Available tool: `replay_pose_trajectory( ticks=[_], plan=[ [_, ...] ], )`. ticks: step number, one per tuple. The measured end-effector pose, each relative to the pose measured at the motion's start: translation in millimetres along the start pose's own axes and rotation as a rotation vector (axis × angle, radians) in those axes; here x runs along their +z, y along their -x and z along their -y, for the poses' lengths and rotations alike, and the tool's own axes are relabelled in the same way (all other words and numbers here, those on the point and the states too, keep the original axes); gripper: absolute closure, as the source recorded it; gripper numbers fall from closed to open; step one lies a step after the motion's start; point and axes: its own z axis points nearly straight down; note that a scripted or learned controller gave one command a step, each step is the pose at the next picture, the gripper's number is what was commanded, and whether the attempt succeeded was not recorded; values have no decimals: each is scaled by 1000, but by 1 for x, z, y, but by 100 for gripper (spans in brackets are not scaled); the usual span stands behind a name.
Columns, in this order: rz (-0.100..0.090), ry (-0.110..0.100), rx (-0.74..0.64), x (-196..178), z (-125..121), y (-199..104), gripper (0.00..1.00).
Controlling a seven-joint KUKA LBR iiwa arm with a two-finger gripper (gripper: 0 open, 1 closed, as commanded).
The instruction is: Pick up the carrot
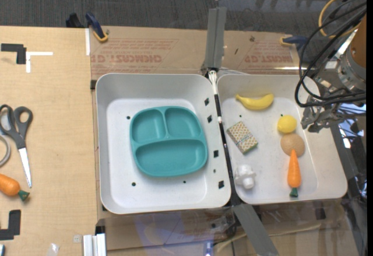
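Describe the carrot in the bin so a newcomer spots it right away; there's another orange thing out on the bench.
Start at the right-hand white bin and look to its near right corner. The carrot lies there lengthwise, green stub toward the front rim, just below a tan egg and a lemon. It is the one long, tapered orange piece in that bin; the other orange item lies on the wooden bench by the scissors.

An egg (pixel 292 144) touches the carrot's (pixel 294 172) top end; bare bin floor (pixel 265 176) lies open to its left and right.
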Motion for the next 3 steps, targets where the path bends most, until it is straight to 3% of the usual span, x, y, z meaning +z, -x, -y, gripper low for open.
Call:
replay_pose_trajectory(
  ticks=[1, 2, 3],
  plan=[
    [-3, 4, -4, 172, -72, -13, 100],
    [0, 2, -281, 58, -57, -15, 100],
    [1, 4, -665, 25, -90, 19, 100]
  ],
)
